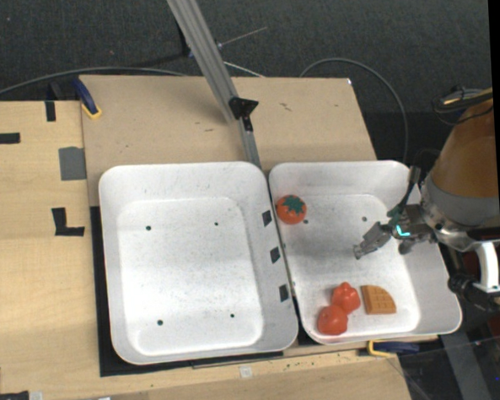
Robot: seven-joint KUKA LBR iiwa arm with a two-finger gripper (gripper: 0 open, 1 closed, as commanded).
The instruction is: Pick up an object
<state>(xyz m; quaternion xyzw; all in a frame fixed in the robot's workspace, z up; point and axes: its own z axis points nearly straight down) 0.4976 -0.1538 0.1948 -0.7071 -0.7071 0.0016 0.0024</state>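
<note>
In the right bin (426,311) lie a small red tomato with a green top (290,208) at the upper left, a red pepper-like toy (338,307) near the front, and a tan waffle-like piece (378,299) beside it. My gripper (369,242) reaches in from the right and hovers over the middle of the right bin, above and between these toys. It touches none of them, and nothing shows between its dark fingers.
The left bin (119,270) sits alongside, split from the right one by a ridge with black clips (273,254). A grey metal pole (207,54) slants in from the top. Cables run behind the bench.
</note>
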